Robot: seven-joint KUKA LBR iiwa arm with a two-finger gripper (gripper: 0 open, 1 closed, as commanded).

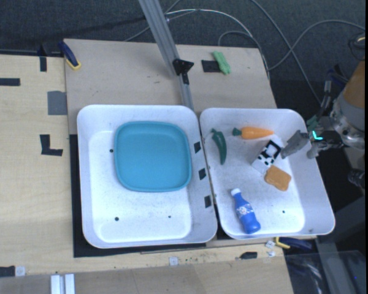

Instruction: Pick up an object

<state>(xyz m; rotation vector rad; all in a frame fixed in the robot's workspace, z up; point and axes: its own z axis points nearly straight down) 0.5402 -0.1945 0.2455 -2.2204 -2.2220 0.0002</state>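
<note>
The right bin [306, 222] holds a green chili pepper [219, 144], an orange carrot [256, 133], a white box with black marks [267, 154], a tan bread-like piece [278, 177] and a blue bottle with a white cap [245, 211]. My gripper [299, 151] hangs over the right side of this bin, just right of the white box and above the tan piece. Its two fingers stand spread apart and open, with nothing between them.
The left bin [92, 164] carries a teal square plate [152, 155]. A grey metal pole [165, 35] slants down to the gap between the bins. Cables loop behind the bench, and a green clip [221, 62] lies on the board.
</note>
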